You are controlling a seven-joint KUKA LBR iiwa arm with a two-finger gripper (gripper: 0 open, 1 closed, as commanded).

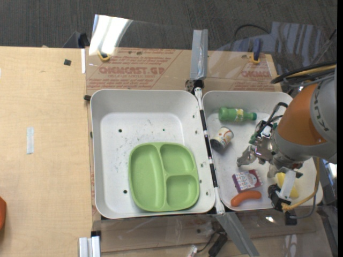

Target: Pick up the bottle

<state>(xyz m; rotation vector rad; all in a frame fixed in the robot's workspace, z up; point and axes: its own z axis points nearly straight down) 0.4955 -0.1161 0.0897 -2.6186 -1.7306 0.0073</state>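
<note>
My gripper (248,158) hangs low over the right bin (214,101), right of the frame's centre, at the end of my grey arm, whose orange band (300,123) fills the right edge of the frame. My fingers are dark and small from this height, and I cannot tell how far apart they stand; nothing shows between them.

The bottle (237,114), green with a yellow cap, lies on its side near the top of the right bin, cap pointing toward the right of the frame. It sits above my gripper in the frame and apart from it.

Just left of my gripper a small white cup (222,137) lies tipped over near the bin's left wall. Below my gripper rests a purple-and-white packet (246,181), and beneath that, close to the bin's lower edge, an orange sausage-shaped toy (245,198). A yellow item (288,185) shows at the lower right, partly behind my wrist.

The left bin (104,149) holds a green divided plate (164,176) with three compartments, set toward its lower right part.
</note>
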